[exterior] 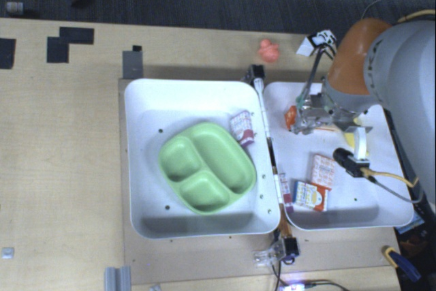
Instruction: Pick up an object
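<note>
Pale wood is what you meet first at the left: the bench (61, 146), with black tape patches (68, 43) near its far edge and a small grey block (133, 63) standing just off the left bin's far corner.

The left bin (143, 105) comes next. In it lies a green plate (204, 167) with three compartments, set a little towards the near side. At the plate's far right rim you will see a small red-and-white packet (242, 127), close to the wall that this bin shares with its neighbour.

Beyond the bins, roughly in line with the gap between them, a pink lump (269, 50) sits on the bench.

In the right bin (371, 201), the nearest thing to the tool is an orange-red item (290, 118), low in the far left part of the bin. The gripper (310, 116) is just to its right, down near the bin floor. You cannot tell whether the gripper is spread or closed, nor whether it touches the orange-red item; the metalwork there is too cluttered to read.

Nearer to you lies a printed card (323, 170), and just beside its near edge a colourful box (310, 196), close to the bin's near left corner. Further right, a yellow-and-white item (359, 143) lies near the middle of the bin.

The arm (409, 78) comes in over the far right corner, its orange band (354, 54) above the wrist.
</note>
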{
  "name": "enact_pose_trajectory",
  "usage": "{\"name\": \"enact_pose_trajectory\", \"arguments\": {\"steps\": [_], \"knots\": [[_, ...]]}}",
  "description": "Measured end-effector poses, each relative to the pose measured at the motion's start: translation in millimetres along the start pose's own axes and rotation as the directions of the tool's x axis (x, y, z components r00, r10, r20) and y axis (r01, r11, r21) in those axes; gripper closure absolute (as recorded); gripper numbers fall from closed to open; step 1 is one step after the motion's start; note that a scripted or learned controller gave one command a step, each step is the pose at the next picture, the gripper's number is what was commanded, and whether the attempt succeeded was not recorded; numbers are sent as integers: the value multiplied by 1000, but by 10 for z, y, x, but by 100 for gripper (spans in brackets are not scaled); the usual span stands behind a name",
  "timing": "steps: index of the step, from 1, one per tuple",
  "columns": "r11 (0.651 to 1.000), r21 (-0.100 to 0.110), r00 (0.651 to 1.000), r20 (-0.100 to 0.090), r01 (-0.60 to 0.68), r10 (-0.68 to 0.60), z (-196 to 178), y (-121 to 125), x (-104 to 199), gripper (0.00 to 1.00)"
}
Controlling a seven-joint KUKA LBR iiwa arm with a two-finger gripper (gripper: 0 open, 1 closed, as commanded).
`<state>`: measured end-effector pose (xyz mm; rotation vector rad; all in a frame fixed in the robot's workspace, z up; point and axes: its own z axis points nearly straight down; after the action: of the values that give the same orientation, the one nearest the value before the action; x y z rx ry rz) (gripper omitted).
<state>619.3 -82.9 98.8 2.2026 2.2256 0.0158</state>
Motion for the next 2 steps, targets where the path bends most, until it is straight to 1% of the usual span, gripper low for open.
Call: {"name": "enact_pose_trajectory", "arguments": {"steps": [1, 2], "knots": [[1000, 1, 1000, 0, 1, -1, 2, -1, 0, 0], [1000, -4, 1000, 0, 5, -5, -110, 14, 6, 100]]}}
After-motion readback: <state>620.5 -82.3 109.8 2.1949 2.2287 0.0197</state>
